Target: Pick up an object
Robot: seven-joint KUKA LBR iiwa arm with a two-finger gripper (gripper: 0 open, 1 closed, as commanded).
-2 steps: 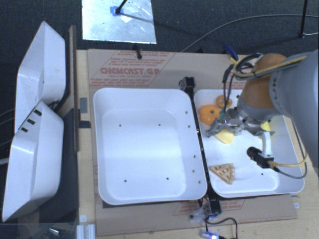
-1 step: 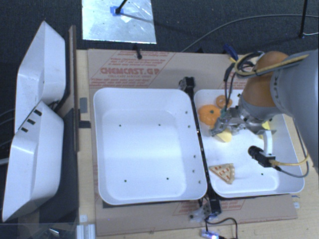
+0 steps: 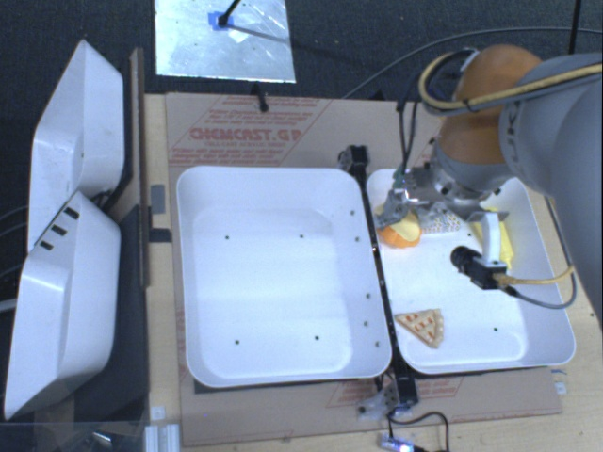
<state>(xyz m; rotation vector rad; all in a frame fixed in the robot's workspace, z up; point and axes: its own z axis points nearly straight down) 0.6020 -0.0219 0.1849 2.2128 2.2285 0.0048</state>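
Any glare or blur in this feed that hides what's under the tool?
Camera view: lighting is even and soft, the white bins bright but not blown out; the foil sheet at top glints. The tool sits over an orange object, slightly soft; the wrist shades that corner, hiding detail there.

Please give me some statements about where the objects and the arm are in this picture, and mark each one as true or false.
1. The pizza slice lies in the right bin. True.
2. The gripper is above the left bin. False: it is over the right bin, near its left wall.
3. An orange and yellow object lies just below the gripper. True.
4. The pizza slice touches the orange and yellow object. False: bare bin floor separates them.
5. A yellow object lies at the right of the right bin. True.
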